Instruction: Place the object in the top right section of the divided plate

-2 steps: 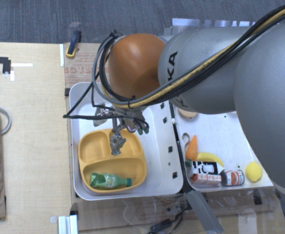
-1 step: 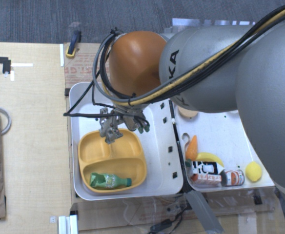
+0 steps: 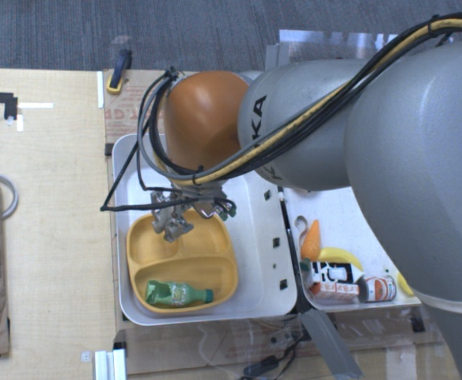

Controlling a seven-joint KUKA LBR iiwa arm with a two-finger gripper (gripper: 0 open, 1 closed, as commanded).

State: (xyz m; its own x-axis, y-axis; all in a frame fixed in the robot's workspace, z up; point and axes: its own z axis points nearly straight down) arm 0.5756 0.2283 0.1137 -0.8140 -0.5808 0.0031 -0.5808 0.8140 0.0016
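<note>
Green bottle (image 3: 179, 294), lying flat (long axis left-right), divided plate (image 3: 215, 253)

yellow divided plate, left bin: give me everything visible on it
The plate is yellow, looks like matte plastic, rounded in outline, with raised ridges splitting it into sections. It lies flat on the floor of the left bin, toward its near left corner. A green bottle lies on its side in the section nearest the camera. The gripper hangs over the far left section, hiding part of it; whether it touches the plate is unclear. The plate's far edge is covered by the arm.
</note>
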